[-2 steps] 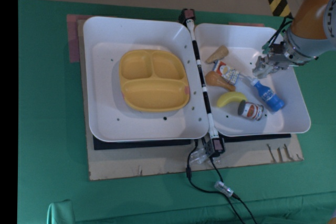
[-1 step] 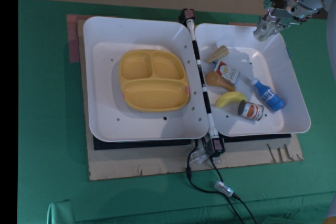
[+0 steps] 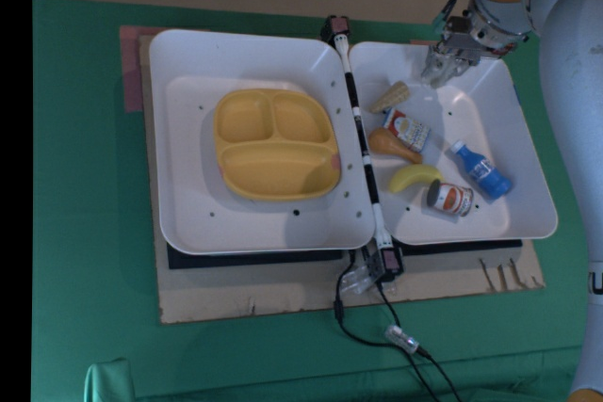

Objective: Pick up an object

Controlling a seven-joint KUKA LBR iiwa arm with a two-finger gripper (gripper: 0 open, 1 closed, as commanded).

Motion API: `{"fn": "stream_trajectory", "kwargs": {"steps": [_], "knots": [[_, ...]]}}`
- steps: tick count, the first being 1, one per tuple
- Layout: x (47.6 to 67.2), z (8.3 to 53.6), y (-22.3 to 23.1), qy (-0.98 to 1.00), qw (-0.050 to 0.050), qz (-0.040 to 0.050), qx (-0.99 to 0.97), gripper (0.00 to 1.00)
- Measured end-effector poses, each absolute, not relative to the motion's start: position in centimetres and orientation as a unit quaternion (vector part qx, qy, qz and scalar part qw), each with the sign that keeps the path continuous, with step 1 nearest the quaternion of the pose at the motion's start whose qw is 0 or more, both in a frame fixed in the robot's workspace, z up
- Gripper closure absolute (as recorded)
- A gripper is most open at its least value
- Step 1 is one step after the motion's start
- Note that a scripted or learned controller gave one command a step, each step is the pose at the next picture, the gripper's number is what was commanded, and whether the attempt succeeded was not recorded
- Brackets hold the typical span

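Gripper (image 3: 441, 71) hovers at right bin's (image 3: 528, 160) far edge, fingers apart, nothing held.
Nearest: ice-cream cone toy (image 3: 391, 96), probably light, stiff; grasp across its middle.

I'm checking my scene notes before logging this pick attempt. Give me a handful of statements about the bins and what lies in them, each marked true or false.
1. The yellow divided tray lies in the left bin. True.
2. The banana lies in the left bin. False: it lies in the right bin, beside the small can.
3. The gripper holds the blue bottle. False: the bottle lies on the bin floor, apart from the gripper, which hovers over the bin's far part.
4. The ice cream cone lies near the divider between the bins. True.
5. The yellow divided tray holds the small can. False: its compartments hold nothing.
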State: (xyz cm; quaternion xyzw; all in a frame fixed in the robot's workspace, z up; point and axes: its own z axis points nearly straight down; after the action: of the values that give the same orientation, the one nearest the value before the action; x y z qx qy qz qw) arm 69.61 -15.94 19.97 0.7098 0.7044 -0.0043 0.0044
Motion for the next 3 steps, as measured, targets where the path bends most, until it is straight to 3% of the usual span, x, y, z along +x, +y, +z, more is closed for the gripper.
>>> {"fn": "stream_trajectory", "kwargs": {"steps": [1,2,3], "knots": [[69.5,19.8,-16.2,0.704,0.006,-0.0074,0.71,0.0],[56.6,18.8,-15.3,0.704,0.011,0.0036,0.71,0.0],[52.7,18.9,-15.3,0.705,0.013,0.0052,0.709,0.0]]}}
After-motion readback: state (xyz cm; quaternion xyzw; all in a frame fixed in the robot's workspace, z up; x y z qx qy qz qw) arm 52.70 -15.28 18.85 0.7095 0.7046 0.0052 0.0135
